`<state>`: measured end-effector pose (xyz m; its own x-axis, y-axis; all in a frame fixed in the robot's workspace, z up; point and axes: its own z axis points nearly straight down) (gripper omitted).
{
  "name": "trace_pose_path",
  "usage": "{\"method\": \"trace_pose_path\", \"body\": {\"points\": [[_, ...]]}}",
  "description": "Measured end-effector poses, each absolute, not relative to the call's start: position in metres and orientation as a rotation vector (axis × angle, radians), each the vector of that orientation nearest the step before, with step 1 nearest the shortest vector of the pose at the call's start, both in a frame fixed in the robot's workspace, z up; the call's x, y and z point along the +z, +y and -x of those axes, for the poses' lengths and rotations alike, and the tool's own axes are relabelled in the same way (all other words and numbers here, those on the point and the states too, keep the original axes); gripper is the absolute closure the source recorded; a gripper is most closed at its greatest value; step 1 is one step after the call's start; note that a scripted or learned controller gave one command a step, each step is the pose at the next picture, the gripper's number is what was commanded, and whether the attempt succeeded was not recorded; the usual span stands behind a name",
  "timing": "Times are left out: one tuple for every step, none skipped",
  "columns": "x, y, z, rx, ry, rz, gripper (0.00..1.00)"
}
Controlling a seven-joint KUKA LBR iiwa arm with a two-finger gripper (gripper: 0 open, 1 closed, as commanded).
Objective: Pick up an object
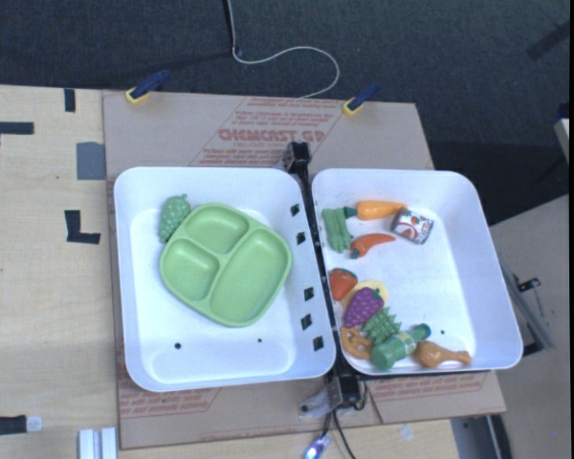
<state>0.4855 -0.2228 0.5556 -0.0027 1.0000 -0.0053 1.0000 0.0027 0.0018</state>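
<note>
Gripper state: cannot tell from this view. With the arm entering from the right, the right bin (478,256) is judged the nearer. It holds the likeliest targets: a small can (412,226) just beside a toy carrot (378,208) whose long axis runs left-right, with a crowded heap of toy produce (378,328) at the near wall. The green divided plate (227,264) in the left bin (134,285) lies farther off.

A green plate (227,268) sits in the left bin (139,285); toy food (364,306) fills the right bin (459,256).
</note>
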Motion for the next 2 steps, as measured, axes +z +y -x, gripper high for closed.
{"method": "trace_pose_path", "body": {"points": [[0.566,-0.222,-0.486,-0.005,2.221,-2.212,1.00],[0.576,-0.221,-0.487,-0.005,2.222,-2.210,1.00]]}}
